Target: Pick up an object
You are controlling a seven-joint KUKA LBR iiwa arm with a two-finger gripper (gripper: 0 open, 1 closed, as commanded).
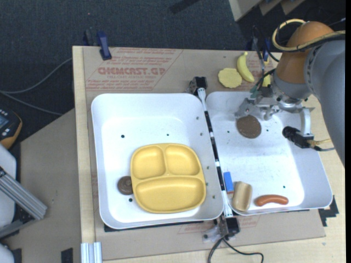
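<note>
Wooden bench [137, 70]: two white bins [109, 147], banana [245, 68], yellow disc [230, 78].

We see the yellow divided plate [166, 177] in the left bin [109, 114], a brown disc [125, 186] touching its left edge. Right of the plate, in the right bin [307, 188], lie a sausage [271, 200] and a tan cup [241, 196]; farther up, the gripper [258, 109] hangs over a brown cookie [249, 127].
</note>
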